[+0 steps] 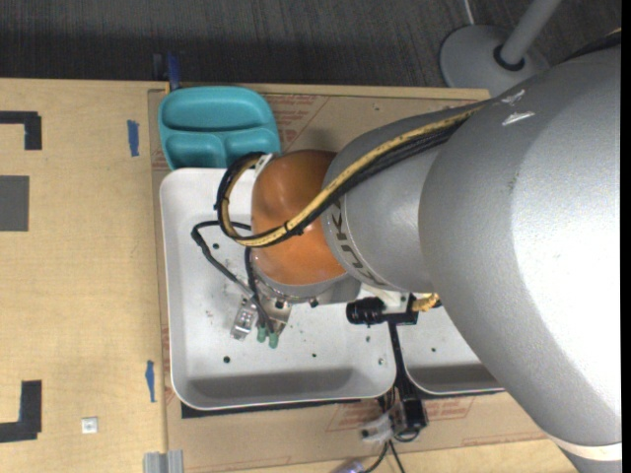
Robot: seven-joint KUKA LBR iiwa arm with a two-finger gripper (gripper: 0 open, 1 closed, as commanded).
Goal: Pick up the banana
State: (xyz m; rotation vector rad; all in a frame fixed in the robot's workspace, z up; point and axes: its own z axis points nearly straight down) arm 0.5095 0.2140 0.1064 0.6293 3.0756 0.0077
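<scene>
Your gripper (258,325) hangs low over the left bin (197,264), near the middle of its white floor. It is small and partly under the orange band (291,225), so you cannot tell how far open it is, or if it has hold of anything. Do not count on it having the banana.

You cannot tell where the banana is from here. The big grey arm (513,215) covers a lot of the left bin and most of the right bin (444,363), so the banana may lie under it. A teal tray (217,126) sits just past the far edge of the left bin; that is not what you want.

To do this step well, find the banana first. Then bring the gripper straight down over its middle, turned across the thin way, not along its length. Go down slowly until you are close to the bin floor. Close gently, then lift a little and check that the banana comes up too.
</scene>
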